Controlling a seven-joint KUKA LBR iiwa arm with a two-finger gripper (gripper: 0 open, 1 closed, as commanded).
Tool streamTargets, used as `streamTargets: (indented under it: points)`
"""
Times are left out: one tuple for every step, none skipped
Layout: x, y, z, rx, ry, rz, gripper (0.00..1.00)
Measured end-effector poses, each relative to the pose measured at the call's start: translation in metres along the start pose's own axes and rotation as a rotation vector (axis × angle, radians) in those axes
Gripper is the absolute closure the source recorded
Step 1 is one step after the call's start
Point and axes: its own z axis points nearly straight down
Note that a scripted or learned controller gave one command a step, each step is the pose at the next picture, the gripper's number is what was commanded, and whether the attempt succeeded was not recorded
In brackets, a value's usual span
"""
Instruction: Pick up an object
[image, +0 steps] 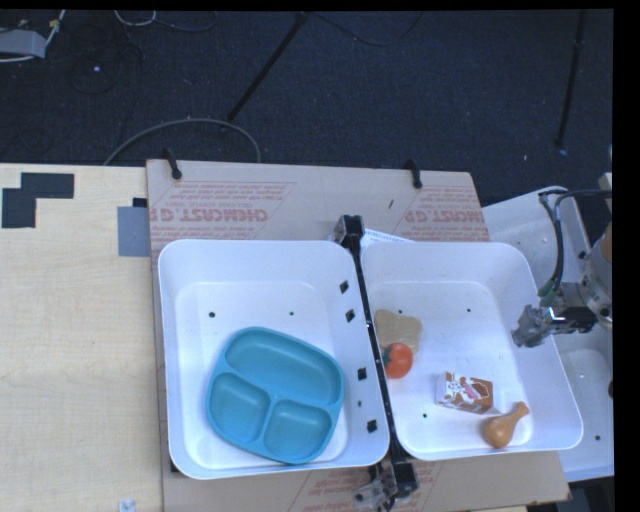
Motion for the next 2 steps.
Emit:
streamTargets:
  points:
    - [0.049,0.015,0.01,0.002,0.001,-0.002,1.0]
    - [0.102,0.016,0.004,0.001,0.002,-0.004,1.0]
